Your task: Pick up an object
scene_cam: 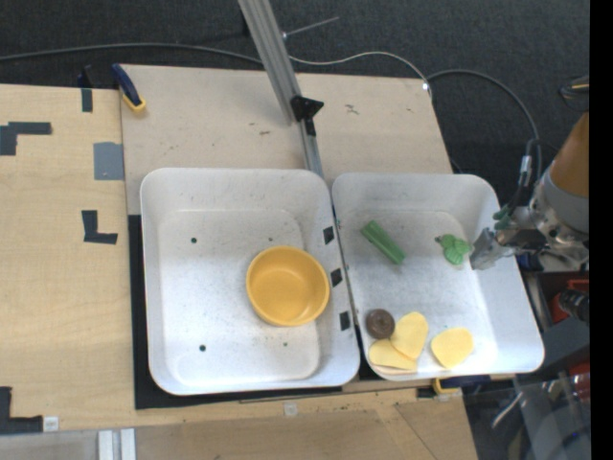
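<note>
The two shallow white plastic bins (172, 257) sit side by side. The grey metal gripper (484, 254) hangs over the right bin's far right side, close to its wall (512, 286).

Far off to its left, in the other bin, is the round yellow plastic bowl (287, 286). Nearer on the left lies the long green block (382, 241), slanting across the bin floor with open room all around it. Below and left are the flat yellow heart shapes (414, 336) and a small brown ball (380, 323).

The small green lumpy toy (454, 249) is just beside the gripper, on its left, maybe touching. I cannot tell if the gripper is spread or closed.
</note>
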Robot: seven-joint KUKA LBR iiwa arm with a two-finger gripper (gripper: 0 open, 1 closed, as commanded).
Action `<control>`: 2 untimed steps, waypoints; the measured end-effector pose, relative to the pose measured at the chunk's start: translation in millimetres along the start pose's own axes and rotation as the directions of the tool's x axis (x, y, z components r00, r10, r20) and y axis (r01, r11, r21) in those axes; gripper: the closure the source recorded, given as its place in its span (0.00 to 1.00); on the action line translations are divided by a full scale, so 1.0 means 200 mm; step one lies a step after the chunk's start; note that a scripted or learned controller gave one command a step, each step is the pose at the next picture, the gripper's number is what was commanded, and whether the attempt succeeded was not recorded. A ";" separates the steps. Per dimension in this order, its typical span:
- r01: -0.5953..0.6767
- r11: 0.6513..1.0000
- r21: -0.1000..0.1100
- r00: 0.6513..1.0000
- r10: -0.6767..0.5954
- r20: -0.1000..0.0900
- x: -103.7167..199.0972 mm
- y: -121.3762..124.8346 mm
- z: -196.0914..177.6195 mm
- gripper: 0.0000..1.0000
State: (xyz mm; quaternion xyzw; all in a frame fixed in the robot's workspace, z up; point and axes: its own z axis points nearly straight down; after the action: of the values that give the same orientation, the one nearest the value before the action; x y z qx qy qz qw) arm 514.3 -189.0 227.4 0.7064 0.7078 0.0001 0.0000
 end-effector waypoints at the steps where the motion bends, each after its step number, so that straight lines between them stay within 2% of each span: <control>1: 0.006 1.000 0.000 1.000 -0.006 -0.002 0.29 0.09 -0.04 1.00; 2: 0.005 1.000 0.001 1.000 -0.005 -0.002 0.54 0.16 -0.08 1.00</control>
State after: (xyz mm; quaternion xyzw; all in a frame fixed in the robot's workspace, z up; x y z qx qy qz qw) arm 546.8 -80.9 242.5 0.7046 0.7096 0.0005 -0.0010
